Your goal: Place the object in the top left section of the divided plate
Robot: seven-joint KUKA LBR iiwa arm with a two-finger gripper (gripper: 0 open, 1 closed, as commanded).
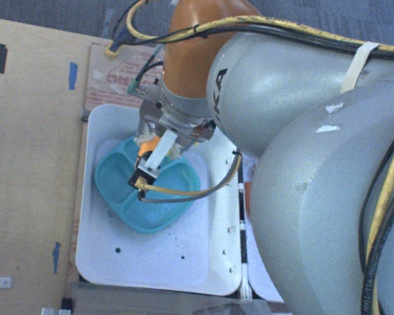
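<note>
**Gripper Poised Over the Plate's Upper Edge, Grasp Unconfirmed**

The teal divided plate (115,177) is seen lying flat in the left white bin (157,262), towards its upper left, so that its sections are open to a descent from above. The arm (320,136) is brought in from the right and bent steeply down, which sets the gripper (159,133) over the plate's upper rim. Such a vertical pose is judged to suit a release into a shallow compartment rather than a sideways push.

A small orange piece (150,141) is visible just under the wrist, at the plate's upper edge. It is taken to be the task's object (so little of it is shown that this is a judgement, not a certainty). It lies close against the gripper's lower end, about where the plate's upper sections meet, and appears slightly nearer the top left section (123,161) than the right-hand one. Whether it is pinched, resting on the plate or merely beside the gripper cannot be told, since the wrist hides the contact. Whether the gripper is spread or pressed together cannot be told either.

The placing is judged not yet complete: the top left section's floor is seen bare. A slight shift towards the view's left would probably be needed before any release, lest the piece be dropped on the divider.
</note>
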